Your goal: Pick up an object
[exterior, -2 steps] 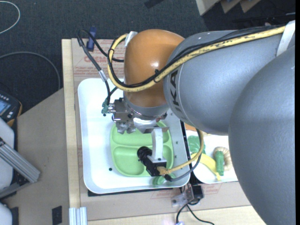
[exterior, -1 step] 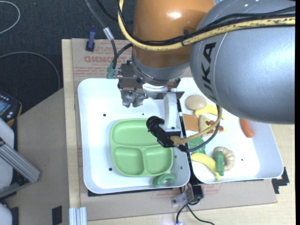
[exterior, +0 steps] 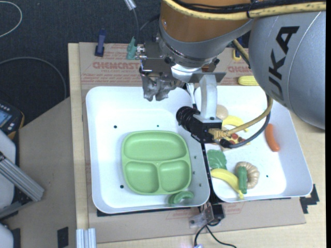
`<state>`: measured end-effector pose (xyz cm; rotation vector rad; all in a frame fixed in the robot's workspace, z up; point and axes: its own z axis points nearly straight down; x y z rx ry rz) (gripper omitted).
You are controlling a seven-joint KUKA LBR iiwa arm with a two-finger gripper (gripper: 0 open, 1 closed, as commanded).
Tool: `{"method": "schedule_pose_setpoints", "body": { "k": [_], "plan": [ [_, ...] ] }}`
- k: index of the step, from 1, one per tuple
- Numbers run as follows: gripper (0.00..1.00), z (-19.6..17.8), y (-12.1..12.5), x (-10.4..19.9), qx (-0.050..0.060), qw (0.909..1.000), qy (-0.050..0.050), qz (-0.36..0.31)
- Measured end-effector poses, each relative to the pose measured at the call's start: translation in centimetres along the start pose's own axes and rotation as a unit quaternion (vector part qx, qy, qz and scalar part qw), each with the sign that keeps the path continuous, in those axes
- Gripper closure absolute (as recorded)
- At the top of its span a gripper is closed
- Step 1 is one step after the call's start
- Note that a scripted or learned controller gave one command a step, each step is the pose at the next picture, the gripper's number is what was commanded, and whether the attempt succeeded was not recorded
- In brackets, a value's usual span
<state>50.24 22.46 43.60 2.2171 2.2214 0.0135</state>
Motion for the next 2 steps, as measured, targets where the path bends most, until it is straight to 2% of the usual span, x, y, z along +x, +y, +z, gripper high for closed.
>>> {"method": "schedule_pose_setpoints", "body": {
  "k": [1, 2],
  "plan": [
    [1.0, -2.2, -2.4, 0.0, 0.002, 1.0, -0.001, 0.0],
    [1.0, 10.3, -2.5, -3.7, 0.011, 0.9999, -0.005, 0.004]
  ]
}}
